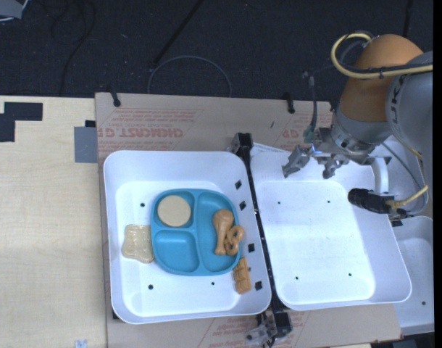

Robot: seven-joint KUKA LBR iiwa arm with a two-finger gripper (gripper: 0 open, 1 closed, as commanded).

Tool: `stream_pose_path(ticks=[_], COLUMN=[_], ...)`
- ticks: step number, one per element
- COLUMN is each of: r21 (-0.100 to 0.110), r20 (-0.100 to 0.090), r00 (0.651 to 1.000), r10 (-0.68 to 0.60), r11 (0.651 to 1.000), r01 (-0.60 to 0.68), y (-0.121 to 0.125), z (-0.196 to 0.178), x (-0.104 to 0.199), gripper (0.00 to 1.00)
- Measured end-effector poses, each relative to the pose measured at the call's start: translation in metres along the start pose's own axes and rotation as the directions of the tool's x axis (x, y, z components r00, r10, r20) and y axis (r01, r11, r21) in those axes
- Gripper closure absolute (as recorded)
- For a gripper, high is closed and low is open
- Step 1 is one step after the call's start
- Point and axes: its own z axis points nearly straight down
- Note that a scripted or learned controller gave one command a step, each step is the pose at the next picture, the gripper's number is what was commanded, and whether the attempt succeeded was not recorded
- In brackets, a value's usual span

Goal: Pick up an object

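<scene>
Gripper [313, 162] hangs spread and empty over the far edge of the right bin [395, 267], well apart from the pretzel [228, 232] lying on the blue plate [179, 252] in the left bin [127, 296], which looks light, stiff, brittle, best pinched across its thick stem.

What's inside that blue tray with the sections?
The blue tray holds a round tan cookie-like piece in its upper-left section and a brown pretzel-like piece in the right section. The lower-left section shows bare blue. Whatever lies beneath those pieces is covered.
</scene>
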Motion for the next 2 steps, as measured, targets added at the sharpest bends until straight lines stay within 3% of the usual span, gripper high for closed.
stream_pose_path(ticks=[2], r21=[0.003], r20=[0.001], r00=[1.000], r10=[-0.002], r11=[1.000], r01=[0.002], y=[0.000], z=[0.107], x=[0.009], gripper=[0.00])
